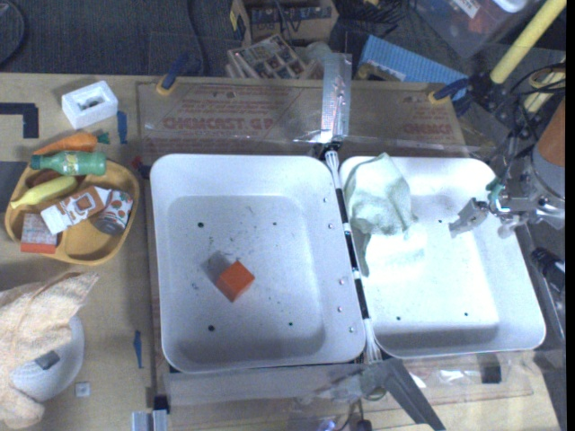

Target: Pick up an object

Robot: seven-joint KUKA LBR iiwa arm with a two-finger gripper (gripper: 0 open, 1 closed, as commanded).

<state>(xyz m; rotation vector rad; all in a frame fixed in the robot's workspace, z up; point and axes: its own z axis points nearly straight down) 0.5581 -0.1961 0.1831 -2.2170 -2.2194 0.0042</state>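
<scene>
While the arm reaches in from the right: hand (pixel 481 212) hangs over the right bin (pixel 467 317), fingers apart, gripping nothing.
Block: orange block (pixel 236 280) in the left bin (pixel 243 178), well apart from the hand.
Cloth: pale cloth (pixel 379 203), right bin's far-left corner.
Worktop: wooden worktop (pixel 108 321).

A wooden bowl (pixel 90 245) holding a green bottle (pixel 72 162) and a banana (pixel 40 191) sits left of the bins. A small white box (pixel 89 103) lies just above the bowl, a beige cloth (pixel 36 317) just below it.
</scene>
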